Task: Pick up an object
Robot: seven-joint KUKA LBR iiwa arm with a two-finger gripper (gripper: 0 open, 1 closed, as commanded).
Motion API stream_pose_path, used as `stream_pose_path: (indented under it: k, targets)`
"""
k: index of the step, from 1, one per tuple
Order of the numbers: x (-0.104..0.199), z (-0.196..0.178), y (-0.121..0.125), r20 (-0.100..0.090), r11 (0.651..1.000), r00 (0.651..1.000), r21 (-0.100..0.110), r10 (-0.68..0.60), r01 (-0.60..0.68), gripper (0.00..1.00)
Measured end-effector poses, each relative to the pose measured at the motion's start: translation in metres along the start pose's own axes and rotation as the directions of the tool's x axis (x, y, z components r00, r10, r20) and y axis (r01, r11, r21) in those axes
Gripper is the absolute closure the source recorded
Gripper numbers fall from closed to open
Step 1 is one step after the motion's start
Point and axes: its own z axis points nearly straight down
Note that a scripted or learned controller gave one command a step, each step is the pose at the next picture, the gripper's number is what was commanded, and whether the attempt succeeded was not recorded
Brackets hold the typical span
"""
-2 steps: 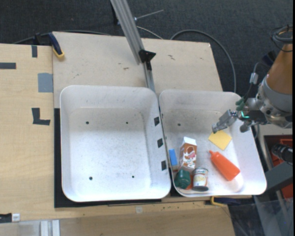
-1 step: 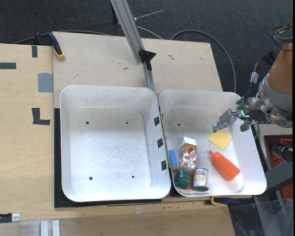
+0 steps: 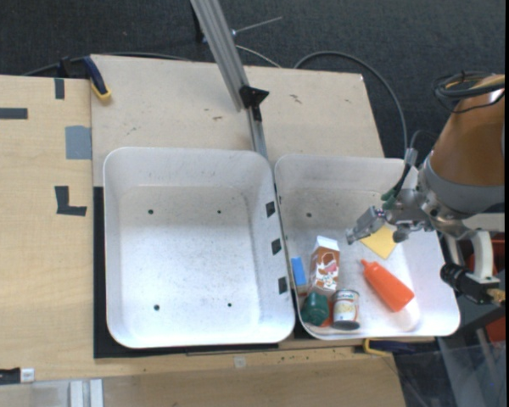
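Bench (image 3: pixel 195 100) of pale wood, seen from above at a slant, carries two shallow white bins side by side. The left bin (image 3: pixel 191 244) shows only a speckled white floor. The right bin (image 3: pixel 322 185) holds a cluster of things toward its near end: a small brown and white carton (image 3: pixel 325 265), a blue stick (image 3: pixel 299 272) beside it, a dark green round object (image 3: pixel 316 309), a small can (image 3: pixel 346 308), an orange bottle (image 3: pixel 388 284) lying on its side, and a yellow flat piece (image 3: pixel 379 243). The grey arm with its orange band (image 3: pixel 468 147) reaches in from the right. Its hand (image 3: pixel 366 225) hangs over the right bin, just beside the yellow piece. Whether its fingers are apart or together cannot be told.
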Motion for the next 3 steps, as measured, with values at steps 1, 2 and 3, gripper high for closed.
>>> stream_pose_path:
  k: [1, 2, 3]
  targets:
    - [0.005, 0.064, -0.001, 0.000, 1.000, 1.000, 0.001, 0.001, -0.001, 0.00]
    - [-0.001, 0.108, -0.003, -0.001, 1.000, 1.000, -0.007, 0.002, -0.002, 0.00]
    - [-0.001, 0.095, -0.003, 0.000, 1.000, 1.000, -0.010, -0.001, 0.001, 1.00]
